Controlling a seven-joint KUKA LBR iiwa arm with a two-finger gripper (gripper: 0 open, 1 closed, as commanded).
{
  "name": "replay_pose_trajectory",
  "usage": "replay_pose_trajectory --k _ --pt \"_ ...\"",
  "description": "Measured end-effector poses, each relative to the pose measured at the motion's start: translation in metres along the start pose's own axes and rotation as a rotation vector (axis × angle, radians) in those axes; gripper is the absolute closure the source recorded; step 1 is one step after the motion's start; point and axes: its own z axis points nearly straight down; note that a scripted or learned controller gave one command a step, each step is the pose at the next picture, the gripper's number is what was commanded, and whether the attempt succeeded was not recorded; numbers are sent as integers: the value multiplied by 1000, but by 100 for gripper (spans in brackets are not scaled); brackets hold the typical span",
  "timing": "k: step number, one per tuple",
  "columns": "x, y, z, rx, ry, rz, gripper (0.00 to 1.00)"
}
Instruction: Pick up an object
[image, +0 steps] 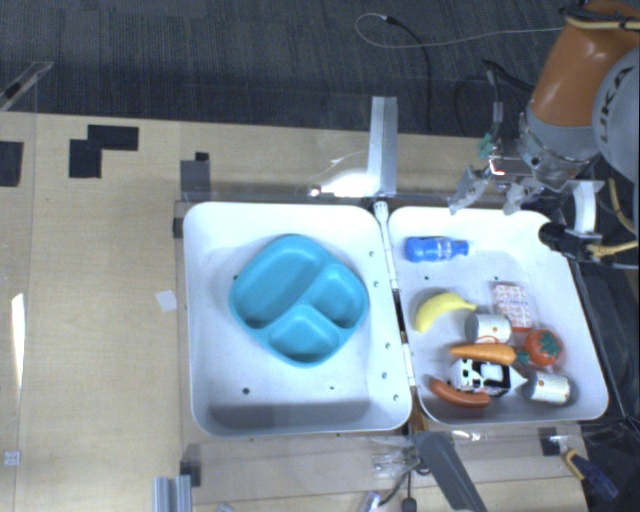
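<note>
Clutter first, near edge of the right shallow white bin (580, 330): red sausage toy (458, 393), black-and-white toy (480, 376), small white cylinder (549, 388), orange carrot (484, 352), red tomato (543, 347). Farther back we see a yellow banana (441, 308) and a blue plastic bottle (436, 249). Left bin (215, 400) holds a blue divided plate (299, 298). Gripper (489, 192) hangs over the far rim, fingers spread apart, nothing between them.

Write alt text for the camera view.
The gripper hangs over the far rim of the right bin, which holds a blue bottle, a banana and other small items. The left bin holds a blue divided tray.
</note>
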Motion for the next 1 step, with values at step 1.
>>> replay_pose_trajectory --k 1 --pt "8 1 142 -5 -1 -91 0"
